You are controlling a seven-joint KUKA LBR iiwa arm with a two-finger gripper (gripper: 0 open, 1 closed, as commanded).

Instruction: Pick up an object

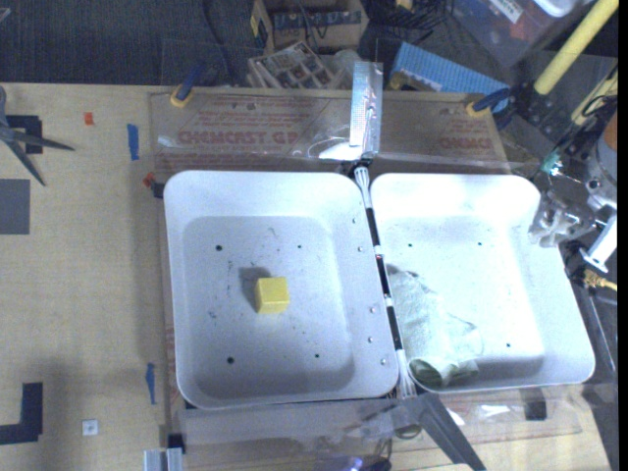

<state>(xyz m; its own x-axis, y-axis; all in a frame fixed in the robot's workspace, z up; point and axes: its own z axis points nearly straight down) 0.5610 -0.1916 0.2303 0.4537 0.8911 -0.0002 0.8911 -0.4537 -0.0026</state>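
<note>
Bins number two, both shallow, white and round-cornered, set edge to edge on a tan counter. One end effector shows, a pale metal piece at the near bin's outer rim. Whether it is open or closed, I cannot tell from where I stand; nothing visible sits in it.

Loose things number two as well. One yellow block lies in the far bin, the one away from the end effector. It is well apart from the end effector, across the whole near bin and past the seam where the two bins meet. It is a small, plain cube with flat faces, sitting roughly mid-floor and throwing a short shadow.

One cloth lies in the near bin, closer to the end effector than the block but still apart from it, along the side by the seam. It is pale, crumpled and soft-looking, and its end farthest from the end effector is rolled into a greenish tube.

Both bin floors look like smooth plastic, smudged with dark scuffs and dotted with a few small dark spots.
</note>
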